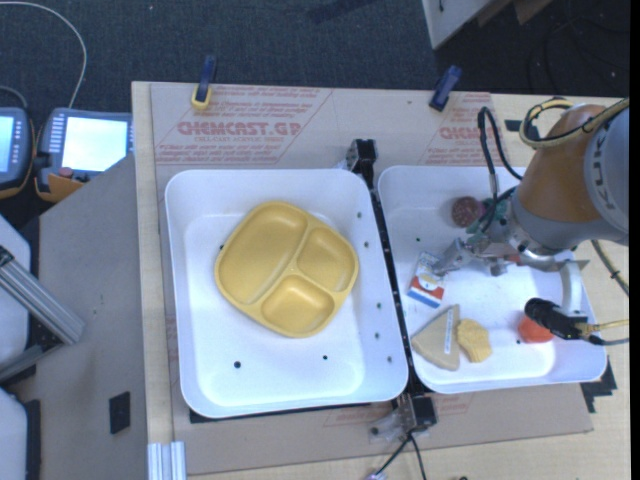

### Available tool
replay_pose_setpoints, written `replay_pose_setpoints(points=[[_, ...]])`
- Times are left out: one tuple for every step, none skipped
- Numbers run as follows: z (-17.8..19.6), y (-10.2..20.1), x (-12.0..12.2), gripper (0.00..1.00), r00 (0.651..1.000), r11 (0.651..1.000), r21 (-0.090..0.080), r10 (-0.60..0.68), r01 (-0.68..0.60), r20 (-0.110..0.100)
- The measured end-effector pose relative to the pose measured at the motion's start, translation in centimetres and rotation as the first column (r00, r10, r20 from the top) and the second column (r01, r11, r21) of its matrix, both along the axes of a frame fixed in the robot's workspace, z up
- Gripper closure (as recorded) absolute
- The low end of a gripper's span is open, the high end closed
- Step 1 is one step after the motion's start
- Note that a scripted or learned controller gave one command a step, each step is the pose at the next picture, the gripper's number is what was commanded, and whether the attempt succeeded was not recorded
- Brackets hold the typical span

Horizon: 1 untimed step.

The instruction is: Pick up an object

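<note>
Camera view: red print on the pale board (250,118) under the bins reads "CHEMCAST GP", w/ smaller lines above & below it too small to read; the same print repeats at right, partly covered by the right bin (420,183). A small packet (427,288) in that bin has red & blue marks, wording not legible. The board sits on a bench over dark carpet. A blue clamp (204,80) w/ yellow tip and a second clamp (445,88) grip its far edge, and a lit screen (92,140) stands off to the left. The left bin (200,348) holds a yellow plate (287,266) w/ 3 compartments, lying flat near the middle. A black clip (361,152) sits at the far end of the seam betw. the bins. The right bin also has a reddish-brown ball (466,210) at the far side, a tan wedge (438,340) touching a yellow lump (474,342) at the near side, and an orange thing (533,334), prob. a toy, near the right rim. The gripper (447,259) hangs low just beside the packet, betw. it & the ball; can't tell if it's apart or together.
</note>
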<state>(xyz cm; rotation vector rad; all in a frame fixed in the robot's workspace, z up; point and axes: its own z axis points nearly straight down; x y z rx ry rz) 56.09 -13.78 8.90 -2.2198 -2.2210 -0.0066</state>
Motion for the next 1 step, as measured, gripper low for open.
replay_pose_setpoints(points=[[1.28, 0.14, 0.27, 1.00, 1.000, 1.000, 0.000, 0.001, -0.001, 0.009]])
